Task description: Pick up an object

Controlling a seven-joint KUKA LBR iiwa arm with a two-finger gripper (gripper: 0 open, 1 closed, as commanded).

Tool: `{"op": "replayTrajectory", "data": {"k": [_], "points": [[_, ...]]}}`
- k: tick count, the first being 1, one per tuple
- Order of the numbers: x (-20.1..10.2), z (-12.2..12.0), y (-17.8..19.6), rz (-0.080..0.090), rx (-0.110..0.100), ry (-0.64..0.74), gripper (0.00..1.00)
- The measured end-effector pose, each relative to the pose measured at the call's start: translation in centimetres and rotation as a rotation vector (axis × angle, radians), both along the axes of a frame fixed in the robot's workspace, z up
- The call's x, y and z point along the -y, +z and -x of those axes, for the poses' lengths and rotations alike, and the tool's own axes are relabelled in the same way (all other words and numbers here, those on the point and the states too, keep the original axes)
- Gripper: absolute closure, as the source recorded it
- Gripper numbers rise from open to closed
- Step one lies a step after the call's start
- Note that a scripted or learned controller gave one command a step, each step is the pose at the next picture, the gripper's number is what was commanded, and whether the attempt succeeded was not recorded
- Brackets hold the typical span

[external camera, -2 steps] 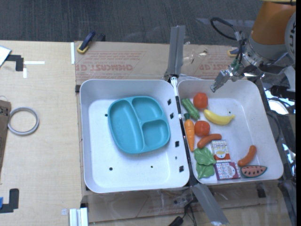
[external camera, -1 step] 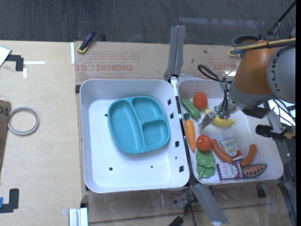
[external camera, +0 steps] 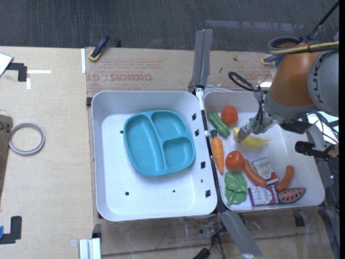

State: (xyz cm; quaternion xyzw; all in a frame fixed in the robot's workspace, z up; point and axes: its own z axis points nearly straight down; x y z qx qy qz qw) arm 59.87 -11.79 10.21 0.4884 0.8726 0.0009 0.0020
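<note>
The right bin (external camera: 318,190) holds several toy foods. A yellow banana (external camera: 255,141) lies near its middle, and my gripper (external camera: 251,129) hangs right over the banana's upper left end, low in the bin. Nothing can be seen held in it. Close by to the left are a red tomato (external camera: 229,115), a green cucumber (external camera: 218,124) and an orange carrot (external camera: 217,152). A second tomato (external camera: 234,159), a red sausage (external camera: 253,173) and a green lettuce leaf (external camera: 235,187) lie nearer the front.
A teal divided plate (external camera: 160,142) lies in the left bin (external camera: 108,198). A small packet (external camera: 262,167), a pink box (external camera: 262,196), a watermelon slice (external camera: 291,195) and another sausage (external camera: 285,177) crowd the right bin's front right. A tape roll (external camera: 24,138) lies on the bench at left.
</note>
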Motion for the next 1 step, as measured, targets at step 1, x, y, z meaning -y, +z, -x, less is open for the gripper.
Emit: {"op": "replayTrajectory", "data": {"k": [1], "points": [[-4.58,-2.28,12.84,0.001,-0.003,0.007,1.0]]}}
